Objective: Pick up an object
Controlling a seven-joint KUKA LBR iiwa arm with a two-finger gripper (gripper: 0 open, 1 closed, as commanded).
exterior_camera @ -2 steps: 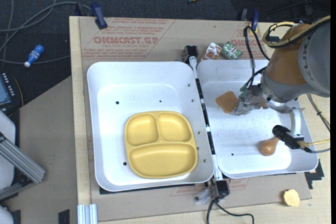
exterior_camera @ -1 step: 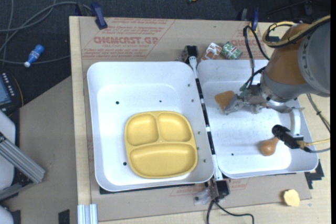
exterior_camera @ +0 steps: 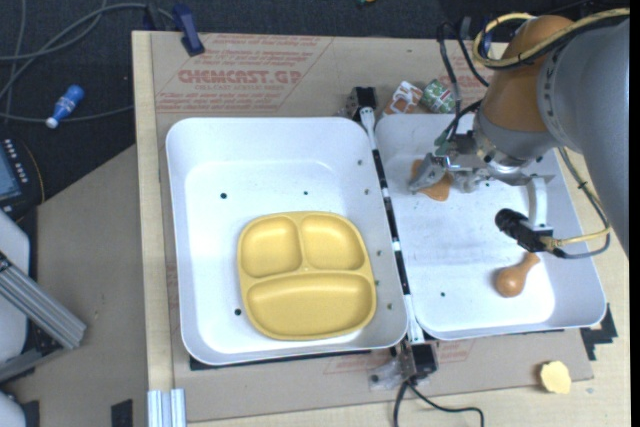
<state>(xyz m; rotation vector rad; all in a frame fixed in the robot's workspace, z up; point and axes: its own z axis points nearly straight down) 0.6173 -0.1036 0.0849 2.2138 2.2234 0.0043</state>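
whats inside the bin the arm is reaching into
A brown pear-shaped piece lies near the front edge of the bin, and a small orange-brown piece sits right by the tool. The arm covers the far right part, so anything under it is hidden.

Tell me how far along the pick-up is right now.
Done: the gripper is down in the right bin, right at a small orange-brown piece. In hand: a grasp there, though I cannot tell if it holds. Left: the lift. The wooden knob and the yellow plate lie apart from it.
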